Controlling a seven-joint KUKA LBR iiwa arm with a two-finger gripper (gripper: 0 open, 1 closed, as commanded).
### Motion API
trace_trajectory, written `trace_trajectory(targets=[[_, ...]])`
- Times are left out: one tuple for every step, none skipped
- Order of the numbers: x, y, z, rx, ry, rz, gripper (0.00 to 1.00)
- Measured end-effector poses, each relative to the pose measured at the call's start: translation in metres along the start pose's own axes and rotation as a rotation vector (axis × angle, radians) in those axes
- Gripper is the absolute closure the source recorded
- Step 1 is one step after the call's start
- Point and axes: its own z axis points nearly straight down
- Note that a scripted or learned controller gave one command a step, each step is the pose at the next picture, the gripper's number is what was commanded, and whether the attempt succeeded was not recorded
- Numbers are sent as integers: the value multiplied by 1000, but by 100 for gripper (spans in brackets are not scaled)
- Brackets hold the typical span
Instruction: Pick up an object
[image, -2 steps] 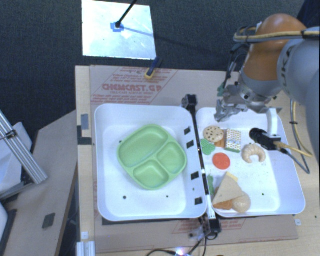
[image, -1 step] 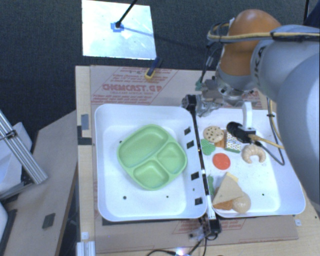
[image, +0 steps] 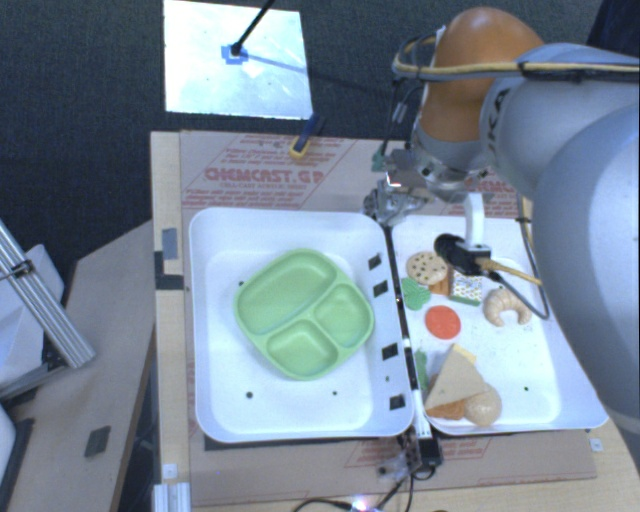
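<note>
The gripper (image: 392, 203), whether open or closed cannot be told, hovers at the bins' shared far edge and would do best to centre over the cookie (image: 426, 267) in the right bin (image: 532, 375) before descending straight.

Food pieces grouped in the right bin (image: 545, 395), 1 plate in the left bin (image: 215, 335).
A green 3-compartment plate (image: 303, 313) is laid flat mid-bin. In the right bin, a speckled cookie (image: 426, 267) is seen beside the divider, a small green piece (image: 414, 294) just below it, then a red disc (image: 443, 322); a pale croissant (image: 507, 306) is set further right, and a bread wedge (image: 458, 378) touches a round bun (image: 484, 405).
</note>
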Motion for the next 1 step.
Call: trace_trajectory(targets=[[3, 6, 6, 0, -1, 1, 100]])
